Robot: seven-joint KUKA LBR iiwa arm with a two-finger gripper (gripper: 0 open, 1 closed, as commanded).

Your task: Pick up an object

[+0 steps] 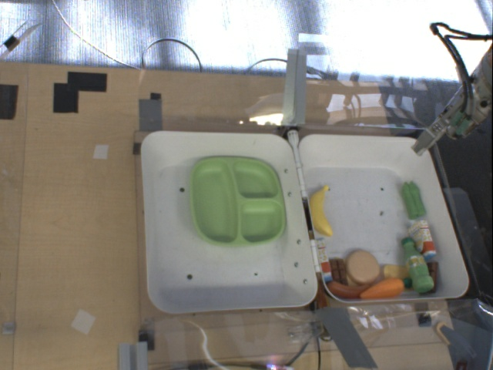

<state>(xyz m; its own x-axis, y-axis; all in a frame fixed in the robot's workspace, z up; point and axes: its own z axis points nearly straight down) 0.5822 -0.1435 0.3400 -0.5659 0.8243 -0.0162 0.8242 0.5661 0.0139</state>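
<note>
The right bin (362, 168) holds several toy foods. A yellow banana (320, 210) lies along its left wall. A green vegetable (413, 199) rests near the right wall, with a small white bottle (422, 237) and a green bottle (417, 264) below it. At the front lie an orange carrot (383, 288), a round tan piece (363, 268) and a brown sausage (344, 290). My gripper (426, 141) hangs over the bin's far right corner, above and apart from all of them, with nothing seen in it.
The left bin (166, 268) holds a green divided plate (236, 200). A grey post (293, 91) stands behind the seam between the bins. Cables trail across the bench at the back.
</note>
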